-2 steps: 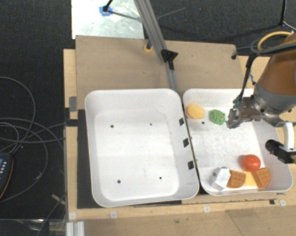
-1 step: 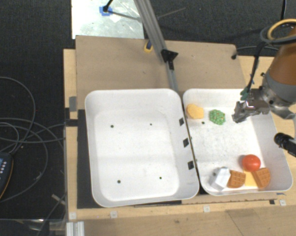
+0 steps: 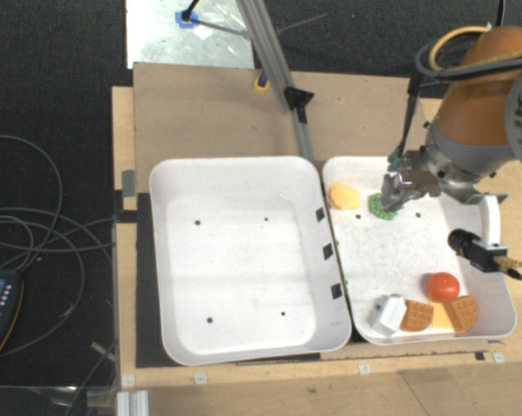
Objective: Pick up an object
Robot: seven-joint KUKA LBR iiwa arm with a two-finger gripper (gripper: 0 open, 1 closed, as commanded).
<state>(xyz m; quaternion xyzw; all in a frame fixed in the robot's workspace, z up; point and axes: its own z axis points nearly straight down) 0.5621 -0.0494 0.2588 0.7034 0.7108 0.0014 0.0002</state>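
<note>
Right shallow white plastic bin (image 3: 504,319), far side: small round green object (image 3: 384,208) beneath grey two-finger gripper (image 3: 391,196); jaw state cannot be told; yellow rounded object (image 3: 344,197) just beside; best centred squarely over green piece before closing

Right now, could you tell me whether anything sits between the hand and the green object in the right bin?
Nothing visible does. The hand is directly over the green object near the back of the right bin. The yellow object lies apart to its left; the tomato sits toward the front.
</note>
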